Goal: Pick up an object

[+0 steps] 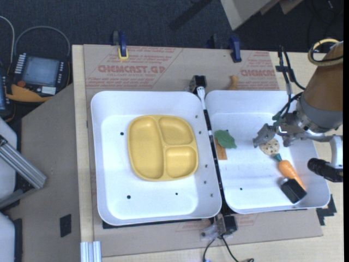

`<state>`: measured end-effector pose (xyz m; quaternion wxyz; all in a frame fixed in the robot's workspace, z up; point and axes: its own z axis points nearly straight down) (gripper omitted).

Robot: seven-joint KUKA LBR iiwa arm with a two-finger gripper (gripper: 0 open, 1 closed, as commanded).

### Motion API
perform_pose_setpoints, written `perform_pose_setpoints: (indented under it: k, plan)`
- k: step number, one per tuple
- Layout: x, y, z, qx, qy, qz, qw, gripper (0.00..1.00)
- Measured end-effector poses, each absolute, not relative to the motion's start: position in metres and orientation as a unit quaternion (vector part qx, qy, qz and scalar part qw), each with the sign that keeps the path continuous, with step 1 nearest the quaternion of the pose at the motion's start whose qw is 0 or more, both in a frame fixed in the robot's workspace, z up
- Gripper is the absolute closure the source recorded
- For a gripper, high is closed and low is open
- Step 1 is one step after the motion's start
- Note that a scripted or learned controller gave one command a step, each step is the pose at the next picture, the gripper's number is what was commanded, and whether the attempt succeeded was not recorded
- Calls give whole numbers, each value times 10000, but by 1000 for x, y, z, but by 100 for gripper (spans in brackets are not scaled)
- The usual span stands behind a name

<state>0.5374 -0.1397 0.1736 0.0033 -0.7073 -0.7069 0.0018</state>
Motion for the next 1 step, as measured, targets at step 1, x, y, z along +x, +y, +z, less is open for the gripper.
perform_pose_setpoints:
  k: [1]
  plan:
    - [537, -129, 117, -7072, -7070, 18, 40, 0]
